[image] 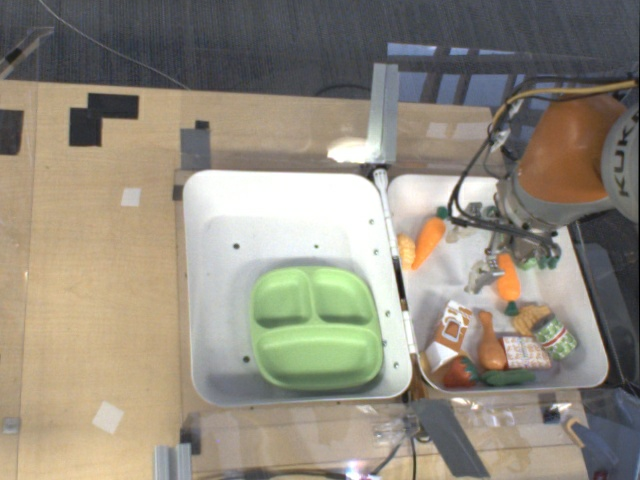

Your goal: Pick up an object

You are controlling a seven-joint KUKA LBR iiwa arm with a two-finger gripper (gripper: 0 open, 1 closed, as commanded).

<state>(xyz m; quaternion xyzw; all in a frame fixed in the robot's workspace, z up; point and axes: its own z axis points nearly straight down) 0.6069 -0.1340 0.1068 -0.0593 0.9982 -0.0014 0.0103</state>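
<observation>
Over the right bin's (592,298) bare middle, fingers (497,265) touch a small carrot (509,280); grip unclear.

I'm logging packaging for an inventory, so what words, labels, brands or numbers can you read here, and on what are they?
No text can be read.
Small white and orange carton: printed marks, too blurred to read.
Flat packet with red and white print: too small to read.
Small can with a green label: too small to read.
Green divided plate: no markings.
</observation>
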